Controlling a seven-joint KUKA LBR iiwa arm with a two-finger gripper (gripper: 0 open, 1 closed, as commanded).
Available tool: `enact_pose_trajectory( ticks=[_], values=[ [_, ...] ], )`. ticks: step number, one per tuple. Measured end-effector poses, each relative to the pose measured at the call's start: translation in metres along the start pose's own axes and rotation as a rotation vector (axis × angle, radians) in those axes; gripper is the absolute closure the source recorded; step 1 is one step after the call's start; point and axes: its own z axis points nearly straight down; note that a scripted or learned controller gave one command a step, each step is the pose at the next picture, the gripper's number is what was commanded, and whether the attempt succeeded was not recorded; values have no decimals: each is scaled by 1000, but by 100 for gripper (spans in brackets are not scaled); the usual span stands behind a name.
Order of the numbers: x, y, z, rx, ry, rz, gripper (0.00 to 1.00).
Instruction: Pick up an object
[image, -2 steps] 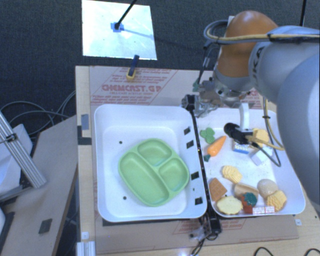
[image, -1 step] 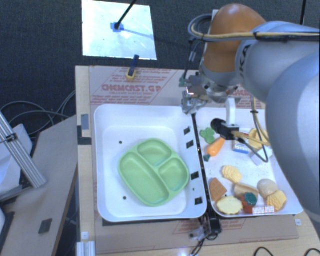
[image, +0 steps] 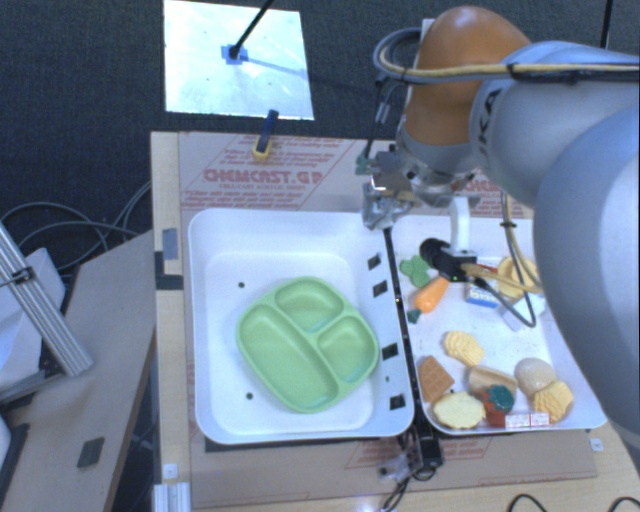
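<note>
My gripper (image: 383, 210) hangs over the far end of the divider between the two white bins, with nothing visibly held. Toy foods lie in the right bin (image: 580, 405). An orange carrot (image: 432, 294) and a small green piece (image: 413, 267) are closest, just below and right of the gripper. Toward the front are a yellow corn piece (image: 463, 347), a brown cracker (image: 434, 378), a yellow round slice (image: 458, 410), a beige egg shape (image: 533, 374) and a yellow waffle piece (image: 554, 401). The arm hides the bin's far right part.
A light green divided plate (image: 305, 343) lies in the left bin (image: 215, 300). Black clips sit along the divider (image: 392, 330) between the bins. A yellow banana-like toy (image: 517, 276) lies near the right bin's far side. Cardboard underlies both bins.
</note>
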Motion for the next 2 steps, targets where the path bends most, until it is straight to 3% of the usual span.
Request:
enact_pose_trajectory(
  ticks=[2],
  values=[
    [-2,0,20,0,-1,4,100]
  ],
)
